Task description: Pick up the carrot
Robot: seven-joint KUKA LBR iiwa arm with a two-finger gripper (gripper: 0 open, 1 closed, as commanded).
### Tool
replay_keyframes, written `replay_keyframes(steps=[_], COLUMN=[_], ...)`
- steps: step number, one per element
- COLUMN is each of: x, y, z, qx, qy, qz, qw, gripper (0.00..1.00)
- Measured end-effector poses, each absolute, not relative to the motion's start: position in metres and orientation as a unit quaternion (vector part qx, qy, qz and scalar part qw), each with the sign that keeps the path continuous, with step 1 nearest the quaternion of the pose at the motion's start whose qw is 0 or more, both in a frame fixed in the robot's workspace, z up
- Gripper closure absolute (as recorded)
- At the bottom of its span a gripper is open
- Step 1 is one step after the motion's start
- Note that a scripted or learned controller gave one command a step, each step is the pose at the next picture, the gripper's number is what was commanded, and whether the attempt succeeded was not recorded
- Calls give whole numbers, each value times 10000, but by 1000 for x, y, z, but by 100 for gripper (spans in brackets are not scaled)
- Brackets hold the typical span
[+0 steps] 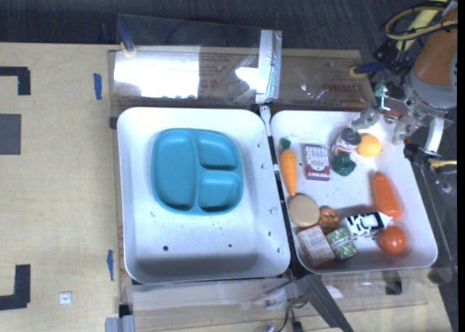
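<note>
Carrot (288, 168) lying untouched along left wall of right bin (425, 240), stem end far, pincer (389, 116) at bin's far right corner, well apart from it, spread or pressed together impossible to tell; approach, grasp and lift all left.

Orange carrot (288, 168) lies lengthwise along right bin's left wall.

The arm (436, 69) is cut off by the right edge, and its jaws are too blurred among cables to tell open from closed. The print on the small red packet (317, 161) is too small to read. The desk (51, 178) runs off the left edge
</note>
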State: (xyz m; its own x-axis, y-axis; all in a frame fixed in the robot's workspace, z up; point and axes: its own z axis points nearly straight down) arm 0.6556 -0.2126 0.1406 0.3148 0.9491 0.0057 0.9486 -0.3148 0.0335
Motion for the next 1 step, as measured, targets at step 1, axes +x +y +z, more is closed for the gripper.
replay_keyframes(steps=[1], x=[657], y=[-212], z=[141], qx=[8186], qy=[5740], qz=[141], qw=[137], gripper=[0])
